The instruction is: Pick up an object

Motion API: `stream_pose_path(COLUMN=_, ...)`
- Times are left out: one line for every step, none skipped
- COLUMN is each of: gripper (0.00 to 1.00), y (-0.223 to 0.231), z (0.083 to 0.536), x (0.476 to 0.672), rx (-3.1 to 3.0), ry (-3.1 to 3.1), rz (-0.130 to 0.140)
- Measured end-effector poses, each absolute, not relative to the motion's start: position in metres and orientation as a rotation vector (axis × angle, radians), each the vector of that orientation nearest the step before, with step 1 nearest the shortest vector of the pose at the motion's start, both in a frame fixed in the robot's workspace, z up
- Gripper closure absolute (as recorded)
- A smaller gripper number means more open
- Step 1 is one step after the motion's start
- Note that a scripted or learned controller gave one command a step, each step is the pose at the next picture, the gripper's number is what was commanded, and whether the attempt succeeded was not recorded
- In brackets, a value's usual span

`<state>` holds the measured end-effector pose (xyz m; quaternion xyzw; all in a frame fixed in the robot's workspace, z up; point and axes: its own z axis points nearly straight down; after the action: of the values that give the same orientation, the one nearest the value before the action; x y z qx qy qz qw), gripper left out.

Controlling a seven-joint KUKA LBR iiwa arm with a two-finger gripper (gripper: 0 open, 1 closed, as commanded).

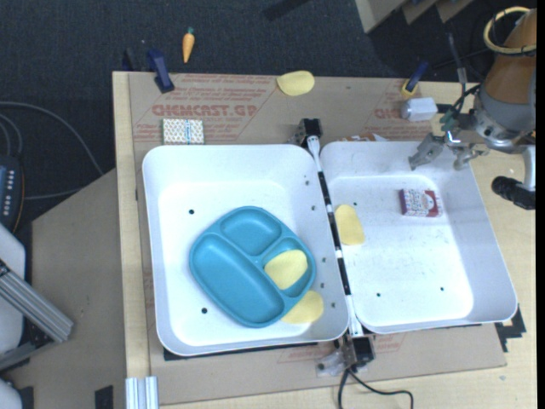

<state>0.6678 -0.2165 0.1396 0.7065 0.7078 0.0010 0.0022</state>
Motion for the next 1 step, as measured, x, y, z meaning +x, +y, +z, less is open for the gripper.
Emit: stream_pose_path(gripper=0.00, y=-0.1994, z=0.0831, x=0.6183, rx=2.224, ry=2.223, rz=-0.002)
